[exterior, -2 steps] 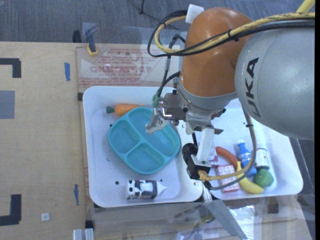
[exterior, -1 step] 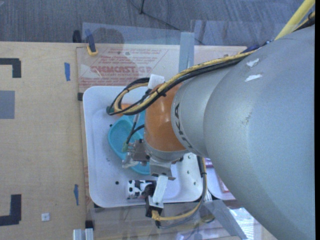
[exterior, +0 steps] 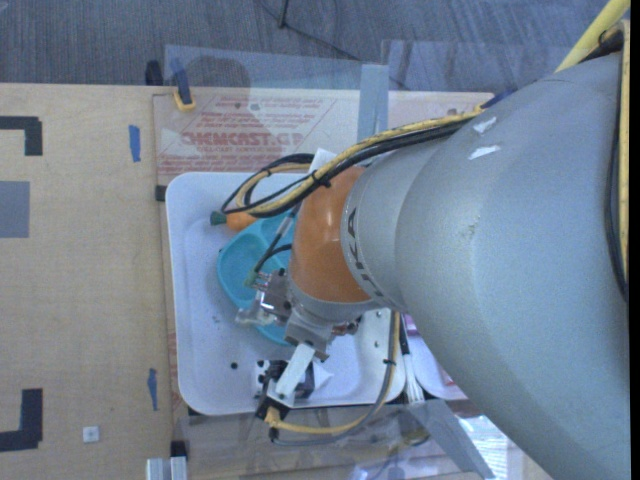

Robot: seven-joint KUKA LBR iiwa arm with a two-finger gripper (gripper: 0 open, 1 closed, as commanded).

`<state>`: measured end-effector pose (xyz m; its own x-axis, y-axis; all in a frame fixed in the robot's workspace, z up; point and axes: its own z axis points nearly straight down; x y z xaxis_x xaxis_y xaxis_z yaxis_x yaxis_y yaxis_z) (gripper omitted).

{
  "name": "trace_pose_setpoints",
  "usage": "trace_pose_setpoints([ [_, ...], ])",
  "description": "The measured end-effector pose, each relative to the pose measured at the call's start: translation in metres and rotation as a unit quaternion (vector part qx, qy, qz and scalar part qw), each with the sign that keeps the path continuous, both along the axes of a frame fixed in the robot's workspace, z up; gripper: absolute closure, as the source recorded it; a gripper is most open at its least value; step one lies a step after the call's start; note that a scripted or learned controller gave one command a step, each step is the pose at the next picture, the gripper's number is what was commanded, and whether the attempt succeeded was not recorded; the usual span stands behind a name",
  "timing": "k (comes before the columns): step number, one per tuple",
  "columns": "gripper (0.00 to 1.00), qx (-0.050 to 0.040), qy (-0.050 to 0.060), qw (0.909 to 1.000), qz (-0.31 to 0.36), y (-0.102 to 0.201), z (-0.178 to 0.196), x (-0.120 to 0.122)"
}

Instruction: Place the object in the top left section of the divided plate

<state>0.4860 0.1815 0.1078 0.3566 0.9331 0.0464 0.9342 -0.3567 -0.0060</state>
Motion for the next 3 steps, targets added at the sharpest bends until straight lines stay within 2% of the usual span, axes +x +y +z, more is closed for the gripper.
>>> trace_pose_setpoints([
  [1,1.00,0.0013,-0.002,1.0000,0.001,0.003,0.010,0.002],
  [2,1.00,-0.0183,-0.012,0.9891,0.146,-0.020,-0.009,0.001],
  [3,1.00,-0.0238,0.001,0.9757,0.218,-0.052,0.046,0.099],
])
